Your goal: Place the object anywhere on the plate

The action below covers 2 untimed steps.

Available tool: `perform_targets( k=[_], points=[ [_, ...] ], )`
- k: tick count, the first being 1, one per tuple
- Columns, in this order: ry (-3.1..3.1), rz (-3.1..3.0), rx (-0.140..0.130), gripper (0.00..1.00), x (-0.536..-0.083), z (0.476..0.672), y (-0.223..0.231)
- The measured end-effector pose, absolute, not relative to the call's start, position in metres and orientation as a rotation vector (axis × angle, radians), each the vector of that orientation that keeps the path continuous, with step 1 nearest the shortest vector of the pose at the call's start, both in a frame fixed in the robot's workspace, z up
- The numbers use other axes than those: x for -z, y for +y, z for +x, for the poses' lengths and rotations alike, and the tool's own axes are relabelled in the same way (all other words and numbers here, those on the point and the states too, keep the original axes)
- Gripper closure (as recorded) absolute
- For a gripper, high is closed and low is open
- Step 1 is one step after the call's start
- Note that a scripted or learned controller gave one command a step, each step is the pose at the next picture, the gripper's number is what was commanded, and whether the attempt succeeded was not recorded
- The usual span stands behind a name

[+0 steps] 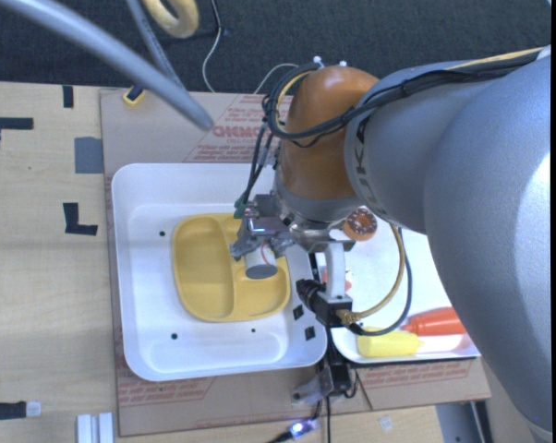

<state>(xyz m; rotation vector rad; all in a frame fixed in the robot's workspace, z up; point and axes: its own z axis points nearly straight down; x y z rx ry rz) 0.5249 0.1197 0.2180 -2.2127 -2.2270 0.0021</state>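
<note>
Hovering over one yellow plate, the hand hides its own state.

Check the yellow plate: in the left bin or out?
In. The yellow plate lies flat on the floor of the left bin, under the gripper.

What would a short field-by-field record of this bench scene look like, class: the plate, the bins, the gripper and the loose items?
plate: yellow divided plastic plate, lying in the left white bin
gripper: two-finger gripper, over the plate's right part
gripper contents: cannot tell
right white bin: holds a yellow oblong object and an orange oblong object
arm: grey with orange band, above the bins
</note>
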Motion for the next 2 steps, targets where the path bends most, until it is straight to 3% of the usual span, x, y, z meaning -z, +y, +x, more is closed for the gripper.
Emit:
perform_targets(
  k=[1,2],
  points=[
    [-2.222,-2.219,-0.006,1.0,-0.2139,0.5174,0.1104],
    [-2.223,-2.218,-0.004,0.0,-0.2141,0.5177,0.1109]
  ],
)
